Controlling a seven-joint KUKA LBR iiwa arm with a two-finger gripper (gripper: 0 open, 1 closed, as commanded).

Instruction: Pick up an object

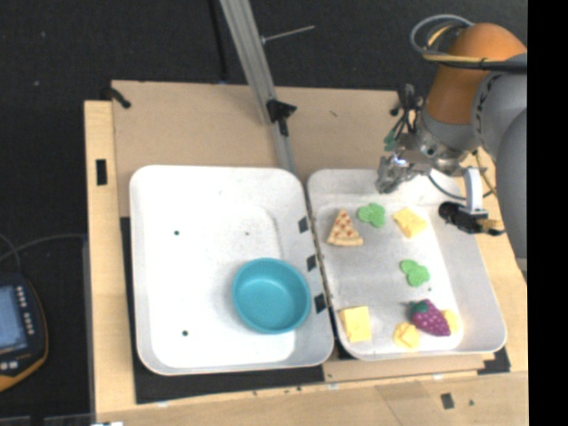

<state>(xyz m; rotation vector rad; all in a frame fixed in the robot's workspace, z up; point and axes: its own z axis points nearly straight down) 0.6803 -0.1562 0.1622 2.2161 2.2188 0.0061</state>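
Tabletop (pixel 195 122): pale board carrying both bins.

Left bin (pixel 195 211): white, well apart from the pincer, toward the view's left and nearer the camera.

Right bin (pixel 461 273): white. Its far rim lies directly under the pincer, the rest spreading out camera-side of it.

Arm (pixel 466 78): grey with an orange band, coming in from the view's right, wrist angled down toward the right bin's far rim.

Bowl (pixel 271 295): blue, upright in the left bin, far from the pincer, by the wall shared with the right bin.

Pincer (pixel 390 177): over the far edge of the right bin. Open or closed, cannot tell.

Task items, all lying in the right bin:
- Cube (pixel 357 323): yellow, well apart, near corner.
- Grapes (pixel 429 317): purple, well apart, near side.
- Pizza (pixel 344 230): near, camera-side and to the view's left.
- Block (pixel 409 222): yellow, near, camera-side.
- Green toy (pixel 372 214): closest item, just camera-side of the pincer.
- Lower green toy (pixel 414 272): mid-bin, between block and grapes.
- Yellow bit (pixel 406 335): beside the grapes, well apart.
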